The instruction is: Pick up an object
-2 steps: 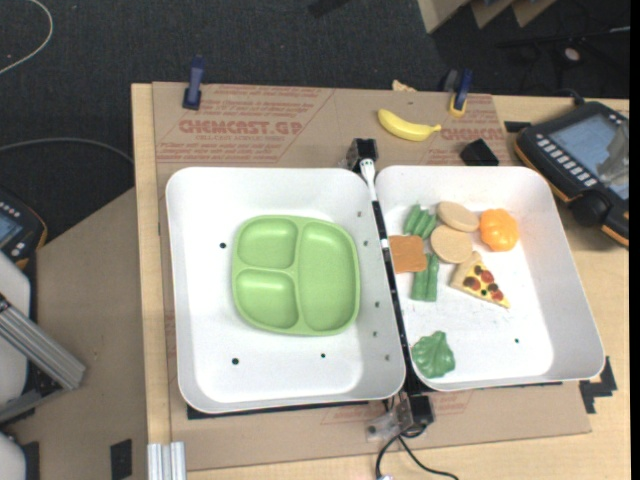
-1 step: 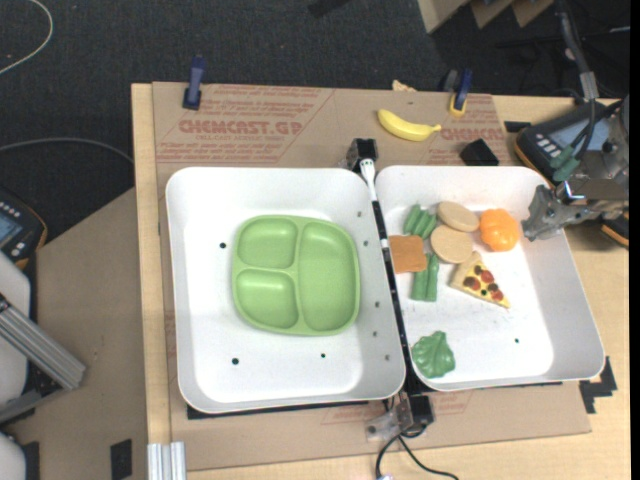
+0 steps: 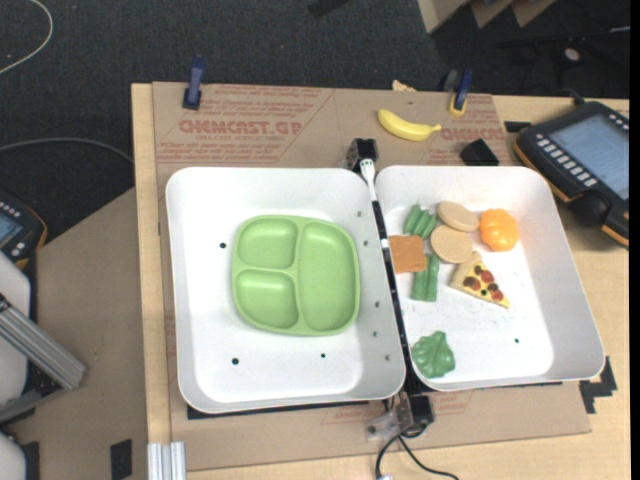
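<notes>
two shallow white bins sit side by side at the centre of the frame. the left bin carries a green divided plate, lying flat with its two smaller compartments to the left and its long compartment to the right. the right bin has the toy food clustered in its upper left part: green bean pods with their long axis running roughly top to bottom, an orange square cracker just beside them, two tan round slices, an orange fruit, and a pizza slice whose tip points toward the lower right. a green leafy piece lies near the bin's lower edge. a yellow banana lies on the bench above, its long axis left to right.
</notes>
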You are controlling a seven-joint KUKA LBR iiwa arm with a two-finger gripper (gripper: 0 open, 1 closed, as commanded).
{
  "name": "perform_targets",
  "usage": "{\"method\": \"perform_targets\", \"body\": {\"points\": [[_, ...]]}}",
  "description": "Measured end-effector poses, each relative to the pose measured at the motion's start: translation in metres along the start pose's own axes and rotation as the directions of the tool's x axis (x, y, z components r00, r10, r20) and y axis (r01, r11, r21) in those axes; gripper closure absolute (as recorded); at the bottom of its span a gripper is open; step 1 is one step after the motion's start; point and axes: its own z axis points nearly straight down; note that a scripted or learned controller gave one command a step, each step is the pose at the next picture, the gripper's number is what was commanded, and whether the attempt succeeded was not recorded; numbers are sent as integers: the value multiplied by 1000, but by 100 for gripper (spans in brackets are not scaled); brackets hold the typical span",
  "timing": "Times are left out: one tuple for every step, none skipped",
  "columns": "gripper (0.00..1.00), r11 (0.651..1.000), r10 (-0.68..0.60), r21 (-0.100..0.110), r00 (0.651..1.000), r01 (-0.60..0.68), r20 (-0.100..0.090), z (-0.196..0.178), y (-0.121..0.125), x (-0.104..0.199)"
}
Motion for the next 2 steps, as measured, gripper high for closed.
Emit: {"method": "perform_targets", "body": {"points": [[100, 1000, -8, 26, 1000, 9, -10, 108, -2, 28], [100, 1000, -14, 2, 1000, 14, -6, 8, 0, 73]]}}
